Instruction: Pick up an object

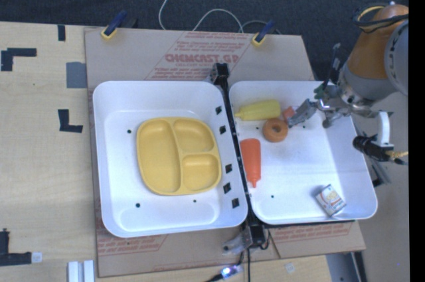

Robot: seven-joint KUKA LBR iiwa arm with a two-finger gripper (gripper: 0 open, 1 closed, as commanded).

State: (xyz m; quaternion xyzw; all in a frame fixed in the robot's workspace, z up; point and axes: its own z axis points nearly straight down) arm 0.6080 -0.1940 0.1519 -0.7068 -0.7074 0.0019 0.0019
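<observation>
Nearest the camera, a small white carton [330, 199] lies in the front right corner of my right bin [302, 168], and the left bin [113, 161] carries a yellow divided plate [178, 155] at its middle. Farther back, an orange carrot [250, 160] lies along the right bin's left wall, then a brown donut [275, 130] and a yellow banana [257, 109] toward the far left corner. My claw [300, 112] hangs beside the donut near the far edge; whether it is released or clenched I cannot tell.
</observation>
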